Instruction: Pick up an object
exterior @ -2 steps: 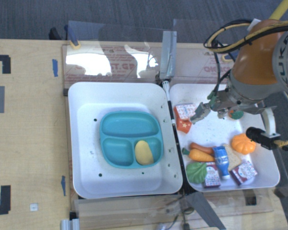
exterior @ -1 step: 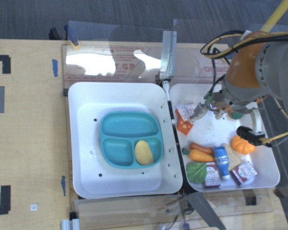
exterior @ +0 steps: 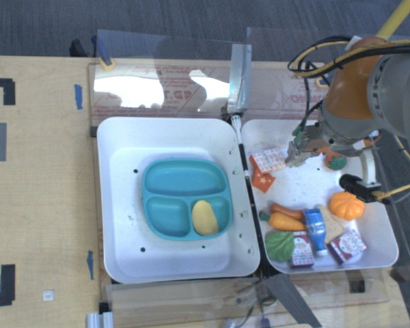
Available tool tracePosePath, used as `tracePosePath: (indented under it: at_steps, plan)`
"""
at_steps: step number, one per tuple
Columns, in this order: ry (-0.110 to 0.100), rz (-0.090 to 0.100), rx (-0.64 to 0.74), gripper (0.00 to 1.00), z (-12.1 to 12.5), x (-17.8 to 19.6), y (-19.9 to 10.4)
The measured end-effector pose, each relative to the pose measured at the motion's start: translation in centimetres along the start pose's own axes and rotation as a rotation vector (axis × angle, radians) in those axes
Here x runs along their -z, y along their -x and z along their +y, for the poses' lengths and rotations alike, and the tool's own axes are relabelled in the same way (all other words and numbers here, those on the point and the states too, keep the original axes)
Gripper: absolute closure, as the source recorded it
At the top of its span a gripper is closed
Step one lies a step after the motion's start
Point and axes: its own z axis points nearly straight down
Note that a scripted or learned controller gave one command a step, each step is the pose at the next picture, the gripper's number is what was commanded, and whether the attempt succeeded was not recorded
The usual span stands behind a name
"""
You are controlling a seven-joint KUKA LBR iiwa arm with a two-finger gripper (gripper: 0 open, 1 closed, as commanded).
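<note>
My gripper [exterior: 297, 154] hangs low over the upper part of the right bin [exterior: 388, 241], at the right edge of a red-and-white patterned carton [exterior: 266, 160]. Nothing is visibly held in it. A small red carton [exterior: 262, 181] lies just below that one. Further down the bin lie a carrot [exterior: 287, 217], a green leafy vegetable [exterior: 279, 244], a blue can [exterior: 315, 229], an orange pumpkin-like toy [exterior: 346, 206] and two more cartons [exterior: 302, 250] [exterior: 346, 246]. A small orange and green piece [exterior: 336, 160] sits right of the gripper.
The left bin [exterior: 116, 183] holds a teal divided plate [exterior: 171, 183] with a yellow oval object [exterior: 204, 217] in its lower right compartment. A metal divider [exterior: 239, 87] stands behind the seam between the bins.
</note>
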Motion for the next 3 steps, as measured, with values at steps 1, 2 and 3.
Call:
tracePosePath:
  at_steps: [1, 2, 3]
  plan:
    - [0.001, 0.002, -0.014, 1.0, 2.1, 5.8, -2.4]
    - [-0.006, 0.002, -0.015, 0.0, 1.9, 5.5, -2.3]
    - [0.01, -0.001, -0.023, 0.0, 1.4, -2.8, -0.1]
